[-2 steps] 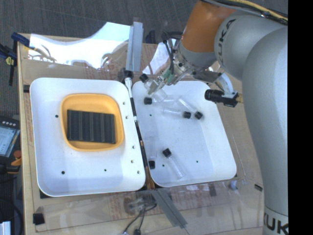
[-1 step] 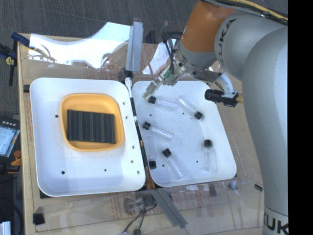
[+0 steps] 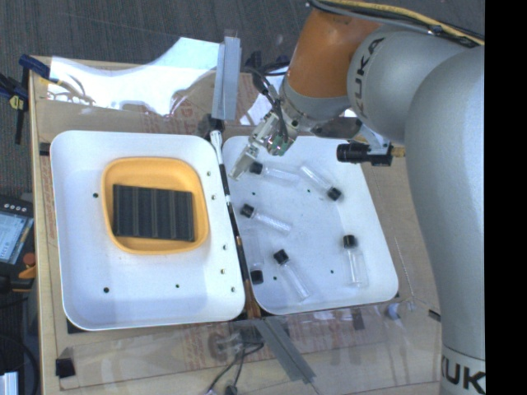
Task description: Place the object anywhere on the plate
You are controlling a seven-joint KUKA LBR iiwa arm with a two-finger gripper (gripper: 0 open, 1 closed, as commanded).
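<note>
Grey arm point(image 3: 428, 138) was seen reaching in above the right bin point(image 3: 375, 290), where clear vials with black caps point(image 3: 284, 274) lay scattered. Fingers point(image 3: 247, 156) appeared slightly apart, gripping nothing. Yellow plate point(image 3: 156, 175) sat in the left bin point(image 3: 82, 295).

The arm point(image 3: 428, 138) runs off the right edge, and the right bin's point(image 3: 375, 290) far corner hides beneath it.

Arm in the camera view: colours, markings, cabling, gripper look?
The arm has bulky, rounded grey shells, with an orange band above the wrist. Dark KUKA lettering shows on the grey casing, near the band and again at the lower right. A black and yellow cable runs along the top. The gripper is small, metallic and silver, with thin fingers.
</note>
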